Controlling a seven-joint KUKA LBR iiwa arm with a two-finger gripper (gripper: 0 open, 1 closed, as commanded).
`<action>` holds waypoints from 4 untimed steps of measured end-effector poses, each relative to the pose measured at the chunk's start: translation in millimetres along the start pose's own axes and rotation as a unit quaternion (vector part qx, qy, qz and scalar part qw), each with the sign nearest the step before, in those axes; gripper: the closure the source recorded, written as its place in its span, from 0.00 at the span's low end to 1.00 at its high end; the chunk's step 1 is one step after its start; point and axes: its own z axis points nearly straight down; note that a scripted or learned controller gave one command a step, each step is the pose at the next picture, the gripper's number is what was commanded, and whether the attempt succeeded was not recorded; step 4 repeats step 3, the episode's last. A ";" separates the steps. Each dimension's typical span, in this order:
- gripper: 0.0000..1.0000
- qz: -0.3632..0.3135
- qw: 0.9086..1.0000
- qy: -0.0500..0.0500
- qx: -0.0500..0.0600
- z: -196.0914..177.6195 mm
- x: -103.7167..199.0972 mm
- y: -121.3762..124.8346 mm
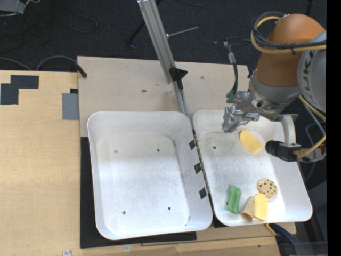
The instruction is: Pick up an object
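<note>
My gripper (pixel 230 124) hangs over the back of the right bin (pixel 224 159), its metal fingers pointing down with nothing visible between them. A yellow rounded piece (pixel 250 141) lies just to its right on the bin floor. Near the front of that bin lie a green pod (pixel 233 198), a round brown cookie (pixel 267 187), and a yellow wedge (pixel 260 207) resting against a tan cone (pixel 248 209).
The left bin (pixel 106 143) sits beside the right one, with black clips (pixel 197 167) along the shared edge. A slanted aluminium bar (pixel 160 41) rises behind the bins. A black handle (pixel 282 150) juts from the arm at the right.
</note>
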 end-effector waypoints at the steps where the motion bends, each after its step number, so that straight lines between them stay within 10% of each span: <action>1: 1.00 0.000 1.000 0.000 0.001 5.6 44.6 -25.4; 3: 1.00 0.000 1.000 -0.001 0.002 21.7 136.7 -52.3; 4: 1.00 0.000 1.000 -0.001 0.002 21.7 136.7 -52.3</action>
